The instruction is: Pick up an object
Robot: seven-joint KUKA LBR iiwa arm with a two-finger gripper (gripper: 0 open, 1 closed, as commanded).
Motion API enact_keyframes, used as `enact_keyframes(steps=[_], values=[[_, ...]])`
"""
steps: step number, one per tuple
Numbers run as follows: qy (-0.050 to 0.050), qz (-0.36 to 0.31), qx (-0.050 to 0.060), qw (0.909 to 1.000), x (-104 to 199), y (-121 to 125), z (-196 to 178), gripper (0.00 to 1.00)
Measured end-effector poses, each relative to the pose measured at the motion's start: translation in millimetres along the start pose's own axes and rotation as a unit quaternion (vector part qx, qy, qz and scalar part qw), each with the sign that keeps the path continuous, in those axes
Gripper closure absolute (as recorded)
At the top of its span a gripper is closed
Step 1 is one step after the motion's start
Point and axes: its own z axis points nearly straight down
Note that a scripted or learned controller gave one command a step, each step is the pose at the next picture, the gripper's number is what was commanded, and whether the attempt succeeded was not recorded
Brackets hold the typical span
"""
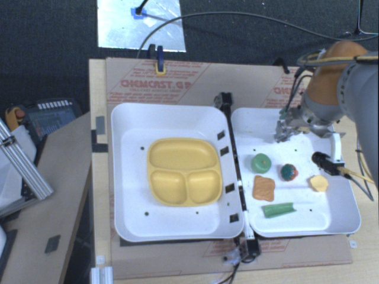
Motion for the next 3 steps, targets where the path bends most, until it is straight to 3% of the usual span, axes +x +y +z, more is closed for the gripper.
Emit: enact_keyframes(steps=[3], values=[[0.0, -0.001, -0.001, 1.0, -1.4, 7.5, -181.2, 1.0]])
